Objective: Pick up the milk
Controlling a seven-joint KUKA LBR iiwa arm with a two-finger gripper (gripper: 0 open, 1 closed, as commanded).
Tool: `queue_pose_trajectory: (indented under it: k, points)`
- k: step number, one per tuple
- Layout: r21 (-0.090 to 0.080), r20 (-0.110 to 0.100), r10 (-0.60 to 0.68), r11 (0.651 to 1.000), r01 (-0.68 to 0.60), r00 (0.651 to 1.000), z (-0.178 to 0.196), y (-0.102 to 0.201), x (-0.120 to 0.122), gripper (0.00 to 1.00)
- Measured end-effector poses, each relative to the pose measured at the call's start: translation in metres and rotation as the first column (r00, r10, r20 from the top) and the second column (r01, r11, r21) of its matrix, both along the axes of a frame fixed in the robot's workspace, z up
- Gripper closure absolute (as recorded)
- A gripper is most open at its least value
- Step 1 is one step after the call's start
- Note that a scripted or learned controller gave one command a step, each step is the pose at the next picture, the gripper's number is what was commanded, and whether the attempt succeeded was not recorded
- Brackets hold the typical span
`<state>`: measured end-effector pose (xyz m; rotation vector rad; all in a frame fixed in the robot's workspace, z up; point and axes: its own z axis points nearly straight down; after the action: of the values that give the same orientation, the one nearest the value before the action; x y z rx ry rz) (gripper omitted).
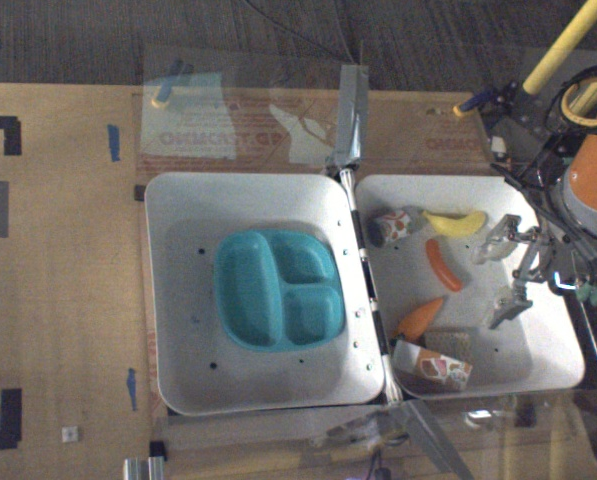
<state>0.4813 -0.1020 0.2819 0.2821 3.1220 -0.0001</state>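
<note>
Milk carton [433, 365] lying flat at the near edge of the right bin [553, 363], tucked into the near-left corner, beside the divider between the two bins. Looks like a small printed carton, down on its side rather than upright. Long axis running roughly left to right across the bin floor, dipping slightly toward the near wall at its right end. Which end is the top, hard to say from here, too small to tell.

Pincer [508, 273] over the same bin, toward its right half, fingers spread apart with nothing between them. Well apart from the carton, farther back and to the right. Looks like the approach stage: nothing lifted, no contact yet.

Clutter to note: orange carrot-like piece [421, 318] just beyond the carton, a second orange piece [443, 265] farther back, banana [456, 224] and a small cup-like item [393, 226] at the far side. Teal divided tray [278, 288] alone in the left bin [178, 268].

Next move, by the look of it: travel toward the near-left corner, turn the wrist so the fingers straddle the carton's short width, then descend. Tight spot against the wall, carrot piece close by.
</note>
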Motion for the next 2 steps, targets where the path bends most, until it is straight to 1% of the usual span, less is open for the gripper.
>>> queue_pose_trajectory:
  k: [1,2]
  points:
    - [0.001,-0.004,-0.186,0.982,0.186,0.982,-0.123,-0.01,-0.001,0.0]
    - [0.001,-0.006,0.107,0.994,-0.107,0.994,-0.169,0.01,-0.001,0.0]
